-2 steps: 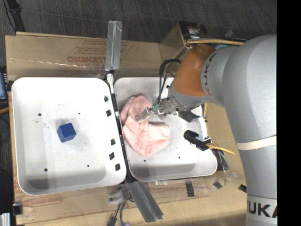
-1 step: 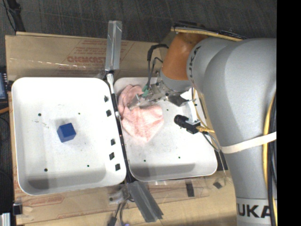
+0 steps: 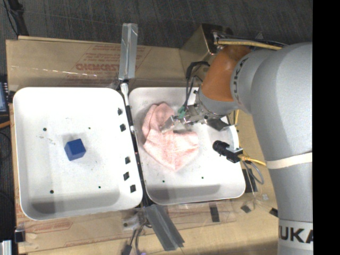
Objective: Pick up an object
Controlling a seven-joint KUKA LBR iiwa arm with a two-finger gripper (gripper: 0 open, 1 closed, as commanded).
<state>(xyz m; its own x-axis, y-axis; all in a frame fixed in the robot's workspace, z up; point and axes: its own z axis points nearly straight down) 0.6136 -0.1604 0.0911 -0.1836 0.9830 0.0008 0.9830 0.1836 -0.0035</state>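
A crumpled pink cloth (image 3: 167, 138) lies in the right bin (image 3: 212, 187), toward its upper left part. My gripper (image 3: 178, 121) is down on the cloth's upper right portion, its metal fingers touching the fabric. From this slant I cannot make out how the fingers stand or whether fabric is between them. A small blue cube (image 3: 75, 149) rests alone in the left bin (image 3: 32, 195), far from the gripper.
A black part of the arm with a yellow cable (image 3: 227, 150) hangs over the right bin's right side. A metal divider (image 3: 129, 137) with black clips runs between the bins. The large grey arm (image 3: 276, 100) covers the bench's right side. Cardboard lies behind the bins.
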